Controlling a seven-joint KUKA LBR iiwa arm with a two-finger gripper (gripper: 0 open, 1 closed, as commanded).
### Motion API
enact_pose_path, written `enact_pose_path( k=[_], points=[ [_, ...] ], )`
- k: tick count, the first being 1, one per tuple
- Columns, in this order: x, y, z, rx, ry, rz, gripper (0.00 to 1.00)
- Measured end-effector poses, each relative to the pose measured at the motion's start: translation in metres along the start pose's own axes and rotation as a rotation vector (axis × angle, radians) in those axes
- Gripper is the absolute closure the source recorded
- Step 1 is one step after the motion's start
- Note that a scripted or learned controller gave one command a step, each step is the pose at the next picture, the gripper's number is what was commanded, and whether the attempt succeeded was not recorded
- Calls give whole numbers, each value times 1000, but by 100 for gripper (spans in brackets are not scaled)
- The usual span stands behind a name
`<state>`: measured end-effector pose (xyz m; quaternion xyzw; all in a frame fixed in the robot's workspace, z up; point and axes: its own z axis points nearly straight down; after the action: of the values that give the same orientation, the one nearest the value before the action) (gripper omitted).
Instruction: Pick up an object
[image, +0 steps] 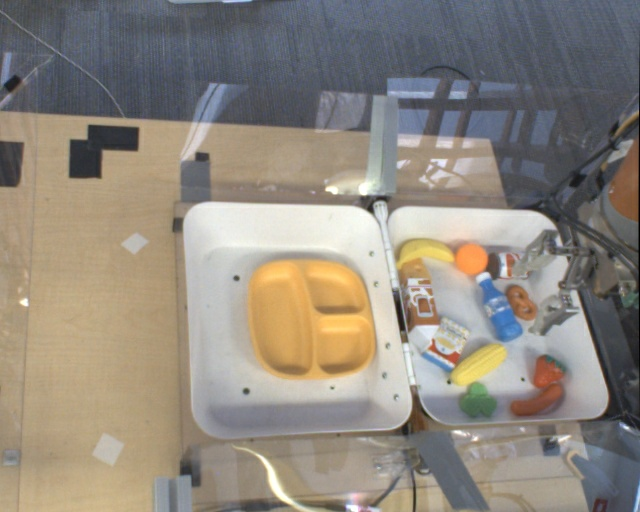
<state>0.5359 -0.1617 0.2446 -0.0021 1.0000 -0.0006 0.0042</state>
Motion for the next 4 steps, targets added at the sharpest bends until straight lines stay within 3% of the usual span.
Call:
enact_pose_path(
  k=[1,2,3,4],
  points=[
    [-15,-12,148,1,-2,17,0],
    [3,45,146,-2,2,333,0],
    [-45,50,156,-1,-5,525,0],
    [-102,53,156,3,20,540,0]
  ],
)
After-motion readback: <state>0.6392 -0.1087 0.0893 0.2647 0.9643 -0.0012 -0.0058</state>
